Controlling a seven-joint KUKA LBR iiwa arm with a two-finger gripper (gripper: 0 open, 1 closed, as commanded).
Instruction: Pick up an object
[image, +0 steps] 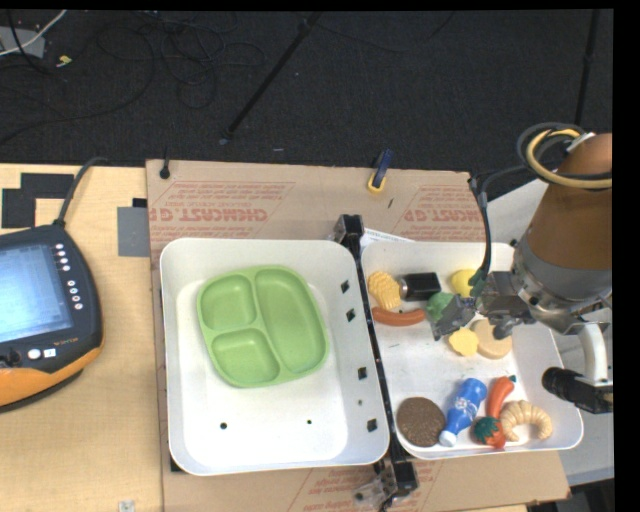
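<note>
right bin: toy foods. claw low over its middle, finger state cannot tell. yellow piece just beside claw: likely light, rigid, smooth; grip across its 2 narrow sides.

arm cut off at right, pendant cropped left

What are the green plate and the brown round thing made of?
The green plate looks like smooth plastic: one even colour, moulded compartments and a soft sheen. The brown round thing looks like a toy cookie or patty, probably matte plastic or rubber, since its speckled top is dull. It is too small to tell for sure.
</note>
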